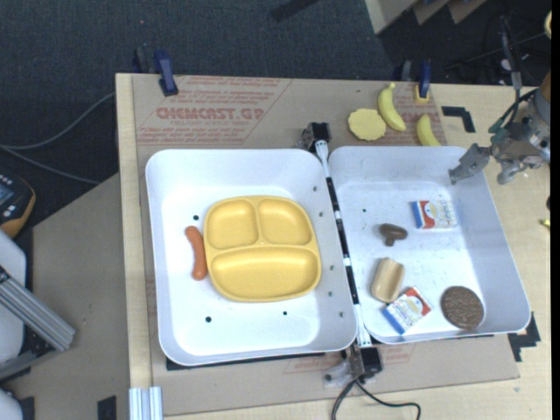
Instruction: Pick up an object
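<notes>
A brown cardboard-topped bench (227, 112), printed with red lettering along its far edge, stands over dark carpet and carries two shallow white plastic bins side by side, both with rounded corners and a glossy finish. The left bin (175, 322) holds one yellow three-compartment plate (261, 248), smooth and rounded, near its middle, and one orange sausage-shaped toy (198, 252) lying just beside the plate's left edge. The right bin (490, 226) holds five small things: a round brown ridged cookie-like disc (461, 306) at its near right corner, a red, white and blue carton (407, 310) lying near the near edge, a tan bread-like roll (387, 279) just beyond it, a second small red, white and blue carton (434, 214) toward the far right, and a small dark brown lump (392, 232) near the bin's centre. On the bench beyond the right bin's far edge lie two yellow bananas (392, 108), the second (426, 130) to the right of the first, and one yellow ruffled chip-like piece (367, 124). Two blue clamps (164, 70) grip the bench's far edge, the other (423, 79) nearer the right corner. The grey metal gripper (490, 166) hangs over the right bin's far right corner; whether its fingers are open or closed cannot be told, and nothing is seen between them.
</notes>
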You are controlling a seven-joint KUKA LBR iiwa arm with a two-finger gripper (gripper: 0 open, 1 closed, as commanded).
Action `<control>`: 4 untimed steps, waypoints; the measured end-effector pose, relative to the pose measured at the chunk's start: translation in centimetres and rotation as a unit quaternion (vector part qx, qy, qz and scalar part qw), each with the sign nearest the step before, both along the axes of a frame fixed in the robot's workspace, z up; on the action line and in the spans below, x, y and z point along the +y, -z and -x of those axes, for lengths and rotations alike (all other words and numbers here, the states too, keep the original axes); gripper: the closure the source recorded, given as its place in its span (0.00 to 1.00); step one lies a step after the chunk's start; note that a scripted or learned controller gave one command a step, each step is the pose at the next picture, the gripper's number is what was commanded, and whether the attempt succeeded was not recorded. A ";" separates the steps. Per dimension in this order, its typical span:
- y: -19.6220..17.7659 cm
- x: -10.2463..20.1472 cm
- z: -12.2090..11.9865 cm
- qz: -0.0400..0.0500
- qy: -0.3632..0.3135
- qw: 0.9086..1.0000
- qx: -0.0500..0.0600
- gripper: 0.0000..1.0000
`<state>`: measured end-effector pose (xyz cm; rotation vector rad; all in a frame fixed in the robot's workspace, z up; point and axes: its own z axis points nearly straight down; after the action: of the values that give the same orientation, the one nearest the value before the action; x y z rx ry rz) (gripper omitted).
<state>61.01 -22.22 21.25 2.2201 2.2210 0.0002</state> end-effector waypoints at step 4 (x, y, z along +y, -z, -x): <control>11.3 9.6 1.9 0.002 0.001 1.000 -0.005 0.00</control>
<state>59.07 -12.64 9.93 2.2142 2.2123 0.0066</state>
